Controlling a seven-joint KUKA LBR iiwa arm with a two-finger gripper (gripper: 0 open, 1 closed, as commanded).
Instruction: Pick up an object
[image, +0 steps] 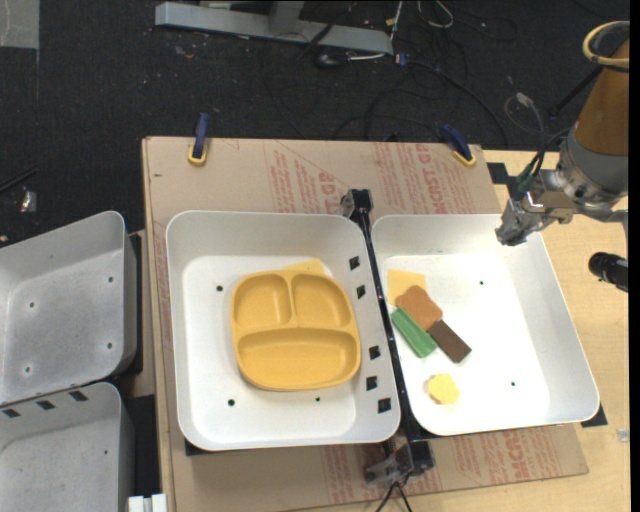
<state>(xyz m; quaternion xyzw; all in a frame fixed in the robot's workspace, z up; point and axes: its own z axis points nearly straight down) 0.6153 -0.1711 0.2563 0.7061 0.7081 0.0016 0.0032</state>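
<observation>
In the right bin lie several small items: a pale yellow flat piece, an orange-brown block, a green bar, a dark brown bar and a small yellow lump. They cluster in the bin's left half. My gripper hangs over the bin's far right corner, well to the right of and behind these items, with nothing seen between its fingers. The grey arm with its orange band comes in from the upper right.
The left bin holds a yellow divided plate. A black divider runs between the bins. Both stand on a cardboard sheet held by clamps. Grey metal trays sit at the left.
</observation>
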